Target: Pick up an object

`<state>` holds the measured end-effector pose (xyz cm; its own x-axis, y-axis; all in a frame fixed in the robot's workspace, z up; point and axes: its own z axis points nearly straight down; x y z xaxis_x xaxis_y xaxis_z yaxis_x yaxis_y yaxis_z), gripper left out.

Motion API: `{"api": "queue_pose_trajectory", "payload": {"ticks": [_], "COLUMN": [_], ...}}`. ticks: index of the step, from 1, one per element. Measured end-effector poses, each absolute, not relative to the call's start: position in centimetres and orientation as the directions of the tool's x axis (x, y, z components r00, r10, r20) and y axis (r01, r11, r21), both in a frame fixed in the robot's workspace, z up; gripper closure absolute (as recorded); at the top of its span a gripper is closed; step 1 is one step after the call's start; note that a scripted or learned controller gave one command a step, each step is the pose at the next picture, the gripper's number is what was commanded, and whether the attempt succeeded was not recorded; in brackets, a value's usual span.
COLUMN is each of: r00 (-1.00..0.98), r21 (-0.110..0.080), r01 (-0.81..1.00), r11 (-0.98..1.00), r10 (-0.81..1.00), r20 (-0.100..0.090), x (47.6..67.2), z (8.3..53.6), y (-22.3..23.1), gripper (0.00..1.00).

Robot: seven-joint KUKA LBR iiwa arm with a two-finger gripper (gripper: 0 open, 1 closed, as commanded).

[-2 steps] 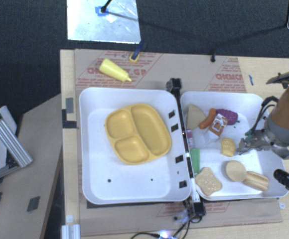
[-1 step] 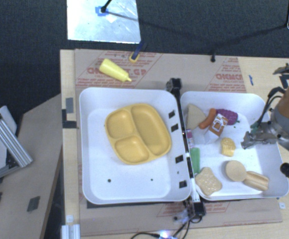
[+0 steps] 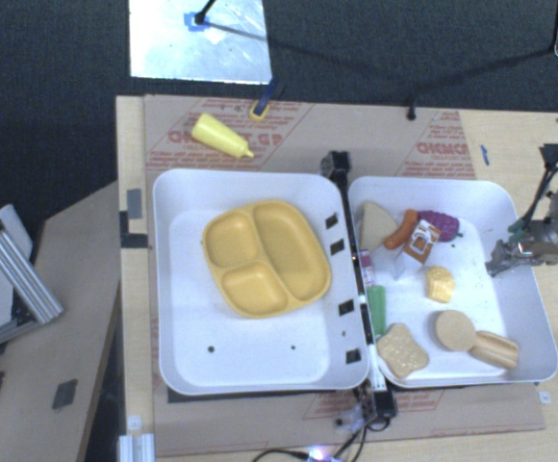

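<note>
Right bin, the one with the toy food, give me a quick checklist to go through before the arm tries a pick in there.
1. Gripper over the right bin: ok, it sits at the bin's right edge.
2. Gripper free of any object: ok, nothing shows between its parts.
3. Finger opening: cannot tell, too small and blurred.
4. Nearest target isolated: ok, the yellow corn piece lies apart from its neighbours.
5. Other targets isolated: not ok, the round bun touches the bread roll, and the sausage sits in a cluster.
6. Yellow tray out of the way: ok, it is in the left bin.
</note>
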<state>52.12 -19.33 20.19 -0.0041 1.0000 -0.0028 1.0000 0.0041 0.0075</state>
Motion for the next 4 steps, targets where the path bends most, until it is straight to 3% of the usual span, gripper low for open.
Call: {"api": "queue_pose_trajectory", "payload": {"ticks": [1, 4], "r00": [-0.005, -0.011], "r21": [0.006, 0.003], "r01": [1.000, 1.000], "r11": [0.005, 0.011], "r10": [1.000, 1.000], "r20": [-0.002, 0.002], "x": [52.3, 53.0], "z": [22.6, 23.0], "y": [-19.4, -2.9], "gripper": [1.00, 1.00]}}
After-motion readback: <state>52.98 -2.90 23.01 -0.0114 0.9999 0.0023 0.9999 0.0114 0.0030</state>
